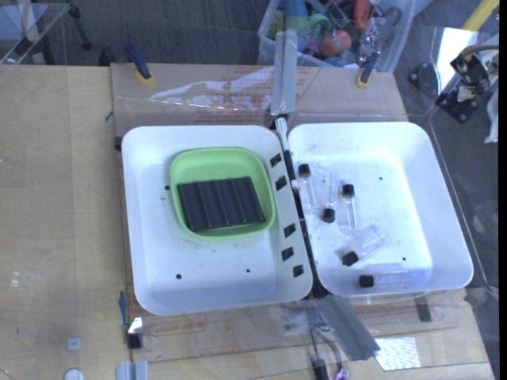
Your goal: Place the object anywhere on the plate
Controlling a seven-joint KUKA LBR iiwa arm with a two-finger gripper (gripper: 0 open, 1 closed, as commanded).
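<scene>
A green square plate (184, 167) sits in the left white bin (150, 236), slightly left of the bin's middle. A black ridged rectangular slab (220, 204) lies flat on the plate and covers most of its lower half. In the right white bin (412, 180), several clear vials with black caps lie scattered. One vial (347, 206) is near the middle, another (364, 245) lies tilted lower down, and a third (386, 278) rests by the front wall.
The two bins meet at a ridge with small black tabs (287, 229). A clear tub of colourful toys (337, 10) stands behind the bins. Taped plastic sheeting (222, 93) lies at the back, and bare wooden bench (55, 212) spreads to the left.
</scene>
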